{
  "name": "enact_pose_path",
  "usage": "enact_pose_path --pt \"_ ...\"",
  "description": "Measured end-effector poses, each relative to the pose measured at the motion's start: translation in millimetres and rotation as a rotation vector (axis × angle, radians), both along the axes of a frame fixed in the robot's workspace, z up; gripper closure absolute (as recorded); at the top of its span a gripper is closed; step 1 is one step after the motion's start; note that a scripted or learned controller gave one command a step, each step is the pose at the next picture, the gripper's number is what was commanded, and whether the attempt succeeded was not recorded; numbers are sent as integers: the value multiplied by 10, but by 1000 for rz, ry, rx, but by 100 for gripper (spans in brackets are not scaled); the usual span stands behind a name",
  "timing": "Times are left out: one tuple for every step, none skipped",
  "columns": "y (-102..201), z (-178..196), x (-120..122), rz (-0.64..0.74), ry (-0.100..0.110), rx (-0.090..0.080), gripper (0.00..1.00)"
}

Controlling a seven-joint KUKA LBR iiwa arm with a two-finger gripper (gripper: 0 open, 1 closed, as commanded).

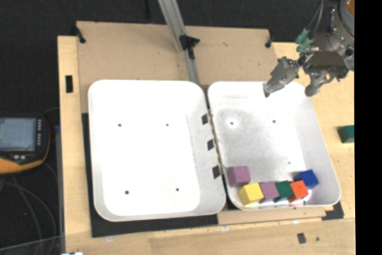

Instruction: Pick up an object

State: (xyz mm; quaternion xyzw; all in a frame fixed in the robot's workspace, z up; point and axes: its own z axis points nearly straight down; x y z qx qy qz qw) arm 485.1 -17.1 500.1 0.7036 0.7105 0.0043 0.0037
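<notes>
Nearest you: the cube cluster along the right bin's [322, 146] front wall, around 5 o'clock. Yellow cube [251, 193], small purple cube [269, 190], green cube [283, 189], orange cube [298, 189] and blue cube [307, 178] sit packed, touching. The larger purple cube [239, 174] stands slightly apart at the row's 10 o'clock, so target that one; I judge it leaves room either side. Gripper [291, 84] hangs at 1 o'clock over the bin's far edge, fingers spread wide, empty. Descend square, straddling it.
</notes>
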Motion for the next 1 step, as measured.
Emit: enact_pose_path --pt "59 208 434 -5 6 -3 0"
